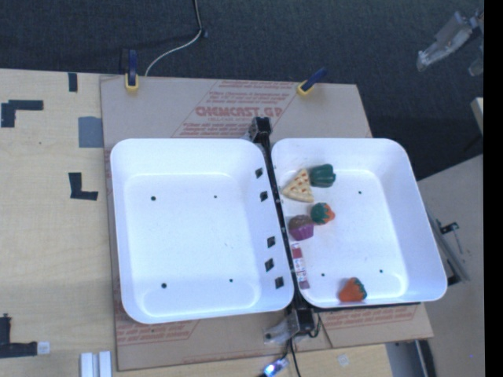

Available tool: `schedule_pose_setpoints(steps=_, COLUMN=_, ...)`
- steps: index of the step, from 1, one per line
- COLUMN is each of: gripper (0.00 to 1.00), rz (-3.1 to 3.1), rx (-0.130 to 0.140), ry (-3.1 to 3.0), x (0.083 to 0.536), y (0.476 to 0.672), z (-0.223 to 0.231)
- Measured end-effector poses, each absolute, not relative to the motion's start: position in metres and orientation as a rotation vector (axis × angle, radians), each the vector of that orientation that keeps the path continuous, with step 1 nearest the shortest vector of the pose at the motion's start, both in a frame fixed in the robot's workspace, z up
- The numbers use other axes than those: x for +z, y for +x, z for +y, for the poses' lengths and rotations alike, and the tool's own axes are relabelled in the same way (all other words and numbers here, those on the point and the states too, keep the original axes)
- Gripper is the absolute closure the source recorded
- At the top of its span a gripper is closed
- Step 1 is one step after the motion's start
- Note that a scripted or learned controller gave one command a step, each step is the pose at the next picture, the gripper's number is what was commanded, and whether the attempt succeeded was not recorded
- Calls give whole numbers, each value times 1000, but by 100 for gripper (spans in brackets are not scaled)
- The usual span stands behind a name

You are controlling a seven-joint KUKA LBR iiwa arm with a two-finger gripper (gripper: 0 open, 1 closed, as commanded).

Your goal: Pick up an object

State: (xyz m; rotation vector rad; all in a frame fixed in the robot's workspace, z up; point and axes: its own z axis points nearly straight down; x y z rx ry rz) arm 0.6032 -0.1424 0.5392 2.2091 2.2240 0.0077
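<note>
The right bin (393, 210) holds several small toy foods near its left wall. A yellow pizza slice (297, 186) lies beside a dark green pepper (322, 176). Below them sit an orange piece with a green top (321, 214) and a purple piece (301, 227), touching each other. A second orange piece with a green top (353, 290) rests by the bin's near edge. My gripper (445, 44) is a blurred grey shape at the top right, over the dark floor and far from both bins, with nothing seen in it.
The left bin (189, 226) stands beside the right one on a cardboard sheet (236, 108) held by two clamps. A black divider with clips (271, 210) runs between the bins. A cable (177, 49) trails behind the bench.
</note>
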Motion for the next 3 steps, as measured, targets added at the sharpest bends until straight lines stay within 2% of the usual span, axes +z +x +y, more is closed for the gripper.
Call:
schedule_pose_setpoints(steps=1, gripper=100, rz=2220, rx=-2, ry=2219, x=545, y=603, z=-146)
schedule_pose_setpoints(steps=2, gripper=100, rz=2234, rx=-6, ry=2220, x=468, y=598, z=-72)
schedule_pose_setpoints(steps=3, gripper=100, rz=2230, rx=11, ry=2208, x=540, y=563, z=5)
